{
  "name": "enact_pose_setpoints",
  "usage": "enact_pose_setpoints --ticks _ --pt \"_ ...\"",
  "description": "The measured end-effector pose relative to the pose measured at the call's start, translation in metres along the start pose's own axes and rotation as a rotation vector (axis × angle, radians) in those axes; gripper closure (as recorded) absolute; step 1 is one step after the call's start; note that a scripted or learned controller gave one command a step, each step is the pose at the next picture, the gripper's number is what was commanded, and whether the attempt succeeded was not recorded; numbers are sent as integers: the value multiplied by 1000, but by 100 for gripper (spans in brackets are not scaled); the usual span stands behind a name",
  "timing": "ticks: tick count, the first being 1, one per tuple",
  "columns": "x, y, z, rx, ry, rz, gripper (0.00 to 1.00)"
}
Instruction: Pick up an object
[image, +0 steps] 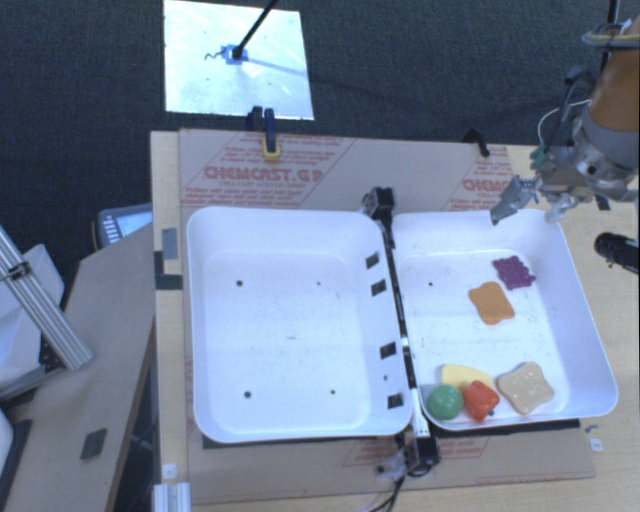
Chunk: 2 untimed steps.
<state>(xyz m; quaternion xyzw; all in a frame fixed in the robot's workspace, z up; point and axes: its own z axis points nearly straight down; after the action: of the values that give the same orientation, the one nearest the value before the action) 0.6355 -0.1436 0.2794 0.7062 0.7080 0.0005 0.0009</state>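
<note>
At the frame's upper right the gripper (531, 199) hovers, fingers spread and empty, above the right bin's (590, 330) far rim, near the purple grape bunch (513, 271).

hand (530, 199) open over right bin's (590, 330) far edge, toy foods inside, left bin (200, 330) beside

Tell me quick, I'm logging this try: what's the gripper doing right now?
Gripper: open, holding nothing, above the far edge of the right bin.
</note>
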Motion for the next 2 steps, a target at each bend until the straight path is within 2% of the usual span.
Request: enact_pose_setpoints --ticks 1,2 --pt "0 1 -11 -3 0 -3 100" --pt "53 16 -203 -19 -2 -7 100"
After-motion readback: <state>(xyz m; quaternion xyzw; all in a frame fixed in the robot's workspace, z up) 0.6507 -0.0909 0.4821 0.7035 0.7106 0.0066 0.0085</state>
